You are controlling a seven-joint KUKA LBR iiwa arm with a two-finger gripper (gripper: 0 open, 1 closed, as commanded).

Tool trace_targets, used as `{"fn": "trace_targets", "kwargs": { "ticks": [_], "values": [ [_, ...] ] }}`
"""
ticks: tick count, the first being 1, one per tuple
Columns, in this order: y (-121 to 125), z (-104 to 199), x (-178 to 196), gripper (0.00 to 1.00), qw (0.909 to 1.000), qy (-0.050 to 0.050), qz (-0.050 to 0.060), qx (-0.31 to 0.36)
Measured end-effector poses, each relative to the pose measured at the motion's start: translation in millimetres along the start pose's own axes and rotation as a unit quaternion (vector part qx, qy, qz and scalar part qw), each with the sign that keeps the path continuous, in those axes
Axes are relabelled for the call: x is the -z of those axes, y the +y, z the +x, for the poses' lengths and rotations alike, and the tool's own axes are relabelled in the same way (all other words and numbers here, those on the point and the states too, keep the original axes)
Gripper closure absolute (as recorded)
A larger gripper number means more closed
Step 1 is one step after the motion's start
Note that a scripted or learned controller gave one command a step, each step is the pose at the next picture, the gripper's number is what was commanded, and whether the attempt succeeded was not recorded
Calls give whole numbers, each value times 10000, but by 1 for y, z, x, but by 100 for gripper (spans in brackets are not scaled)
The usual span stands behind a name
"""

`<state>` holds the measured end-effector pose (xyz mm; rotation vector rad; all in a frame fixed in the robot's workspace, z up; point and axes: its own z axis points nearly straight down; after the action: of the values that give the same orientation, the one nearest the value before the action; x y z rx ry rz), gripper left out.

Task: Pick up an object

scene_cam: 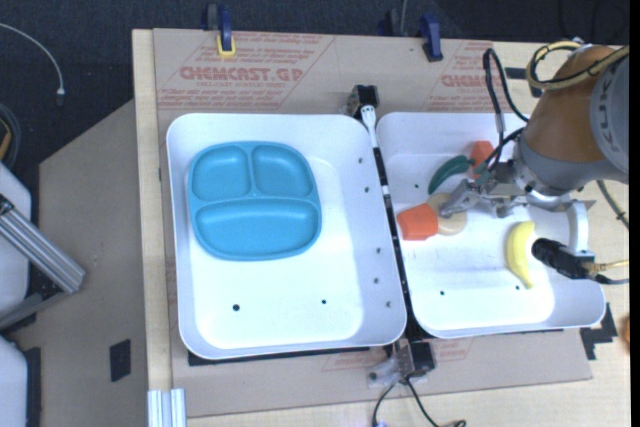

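Observation:
My gripper (pixel 458 202) is low inside the right bin (pixel 480 310), reaching in from the right under the orange band of the arm (pixel 565 115). Its tip sits just right of an orange-red block (pixel 417 223) and above a small beige piece (pixel 453 225). A green object (pixel 446 174) lies just behind the gripper, with a small orange piece (pixel 481 152) beyond it. A yellow banana (pixel 520 253) lies to the front right, apart from the gripper. Nothing shows clearly as held.
The left bin (pixel 290 315) holds a blue divided plate (pixel 255 198) in its back left part. A black cable and connector (pixel 560 259) hang by the banana. Blue clamps (pixel 224 23) hold the cardboard at the back edge.

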<state>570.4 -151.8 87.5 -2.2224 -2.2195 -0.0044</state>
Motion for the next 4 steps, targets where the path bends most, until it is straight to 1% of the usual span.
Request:
{"fn": "trace_targets", "kwargs": {
  "ticks": [1, 2, 3, 4],
  "values": [
    [3, 0, 15, 100, 10000, -9, -49, 5],
    [5, 10, 65, 100, 10000, -19, -19, 15],
    [7, 10, 130, 100, 10000, -24, -29, 13],
    [8, 10, 152, 100, 10000, -22, -18, 12]
  ]
}}
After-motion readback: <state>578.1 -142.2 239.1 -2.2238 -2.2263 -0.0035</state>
